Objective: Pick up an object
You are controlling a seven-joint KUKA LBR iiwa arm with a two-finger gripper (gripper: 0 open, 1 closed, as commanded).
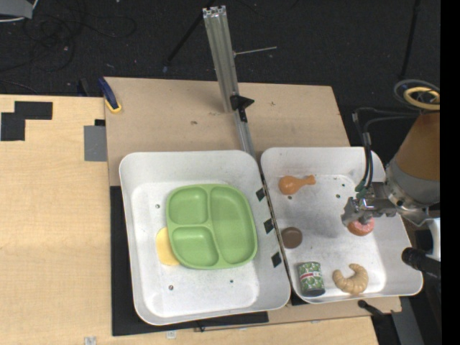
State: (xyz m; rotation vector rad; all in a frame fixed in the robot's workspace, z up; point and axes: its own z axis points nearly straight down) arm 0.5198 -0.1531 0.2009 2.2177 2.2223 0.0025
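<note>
Right bin (388,282), near edge: a curved tan croissant (351,278), bumpy surface, lies just beside a small green-labelled can (310,278) standing upright. Both sit on scuffed white plastic.

Further in, a small brown round piece (291,237) rests near the wall between the bins.

My gripper (361,214) is down at the right side of this bin, metal fingers right over a red-pink rounded object (361,227). It sits at my fingertips; can't tell whether my fingers are open or clamped on it.

Beyond that, an orange drumstick-shaped toy (295,184), glossy, bulb to the left, thin end to the right, lies near the bin's far left corner.

Left bin (144,192): a light green divided plate (212,226), three compartments, rounded corners, smooth plastic. A yellow flat piece (165,248) pokes out from under its left edge.

Behind both bins, a bare brown board (287,113) with an upright aluminium extrusion post (223,56).
</note>
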